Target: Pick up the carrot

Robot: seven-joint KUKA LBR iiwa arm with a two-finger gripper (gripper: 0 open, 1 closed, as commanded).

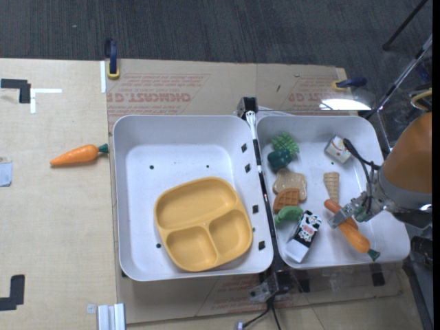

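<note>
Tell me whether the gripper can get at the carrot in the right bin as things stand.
Probably yes. The gripper is already right at the carrot in the right bin, with nothing lying over it; the ice cream cone beside it stands clear.

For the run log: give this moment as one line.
hand: over right bin, at carrot | grip: cannot tell | carrot: lying in bin | second carrot: on bench, left of bins

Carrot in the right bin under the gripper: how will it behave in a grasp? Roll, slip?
The carrot looks like a smooth, glossy toy, so it may slip between narrow fingers. Its tapered, rounded body probably rolls or pivots if pinched off-centre. It lies diagonally, with the gripper at its upper end, so a grip there would likely let the far end swing down.
</note>
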